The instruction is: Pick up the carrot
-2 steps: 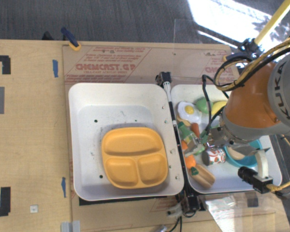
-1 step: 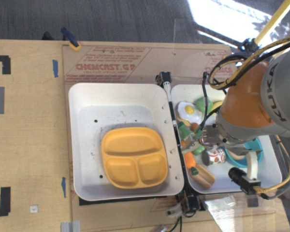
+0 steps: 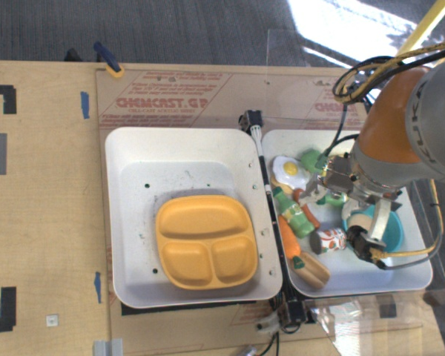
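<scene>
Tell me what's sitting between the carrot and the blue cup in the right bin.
In the camera view, a small red and white can lies between the carrot and the blue cup, on the floor of the right bin.

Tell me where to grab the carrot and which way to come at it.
Grip the carrot across its orange middle, coming straight down. It lies flat and lengthwise along the right bin's left wall, with the bread piece at its lower end, so the fingers probably fit best closing across its narrow width.
</scene>
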Robot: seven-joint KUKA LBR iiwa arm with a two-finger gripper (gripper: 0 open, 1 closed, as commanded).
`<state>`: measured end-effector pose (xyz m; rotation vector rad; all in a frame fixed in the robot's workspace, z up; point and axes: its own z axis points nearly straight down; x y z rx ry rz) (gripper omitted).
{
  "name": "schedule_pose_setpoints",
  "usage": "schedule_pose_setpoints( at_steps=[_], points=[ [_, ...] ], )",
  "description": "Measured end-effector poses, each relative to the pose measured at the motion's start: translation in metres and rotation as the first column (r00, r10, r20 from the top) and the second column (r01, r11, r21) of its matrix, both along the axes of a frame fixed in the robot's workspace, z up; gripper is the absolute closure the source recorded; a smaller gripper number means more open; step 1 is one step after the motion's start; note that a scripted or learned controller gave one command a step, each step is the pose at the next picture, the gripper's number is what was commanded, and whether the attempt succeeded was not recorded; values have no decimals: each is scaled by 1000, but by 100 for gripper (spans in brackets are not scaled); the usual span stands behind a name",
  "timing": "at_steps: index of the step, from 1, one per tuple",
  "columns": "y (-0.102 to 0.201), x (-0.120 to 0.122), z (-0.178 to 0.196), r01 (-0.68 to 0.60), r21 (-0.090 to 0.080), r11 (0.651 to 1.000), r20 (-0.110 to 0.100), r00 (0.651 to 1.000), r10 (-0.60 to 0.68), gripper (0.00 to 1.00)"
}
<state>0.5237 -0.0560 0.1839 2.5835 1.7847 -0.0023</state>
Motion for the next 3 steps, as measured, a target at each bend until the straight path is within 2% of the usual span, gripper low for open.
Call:
schedule_pose_setpoints(
  at_steps=[1,2,3],
  points=[
    [81,60,0,37,7,999,2,999,-37,0],
    [18,-38,0,-42,1,999,-7,999,42,0],
    [48,-45,0,-198,5,980,-4,980,199,0]
  ],
)
